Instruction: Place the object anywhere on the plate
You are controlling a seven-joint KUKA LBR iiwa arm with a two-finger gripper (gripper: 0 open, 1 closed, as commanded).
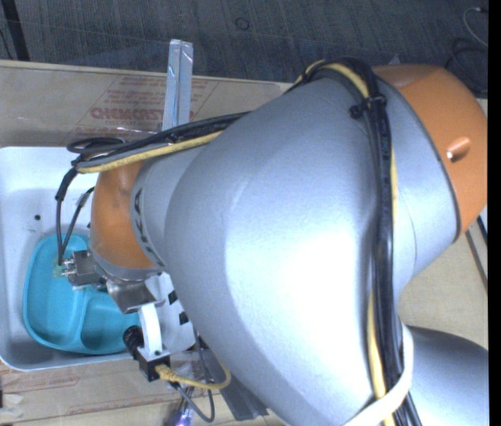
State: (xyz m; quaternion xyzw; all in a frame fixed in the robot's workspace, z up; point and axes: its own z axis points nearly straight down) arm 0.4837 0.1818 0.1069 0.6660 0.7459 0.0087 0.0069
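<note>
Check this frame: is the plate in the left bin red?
No. The plate lying in the left bin is blue, partly covered by the arm.

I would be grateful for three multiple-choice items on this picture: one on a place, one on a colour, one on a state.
1. Where does the plate lie?
A. In the left bin
B. On the carpet
C. On top of the arm

2. What colour is the plate?
A. Red
B. Blue
C. Black

3. How does the arm stand to the plate?
A. It is far off, over the carpet
B. It reaches across the bench, with its wrist over the plate's right part
C. It lies flat beneath the plate

Answers:
1. A, the plate sits inside the white left bin.
2. B, its surface shows a bright turquoise blue.
3. B, the orange band and wrist cover the plate's right side.
</note>
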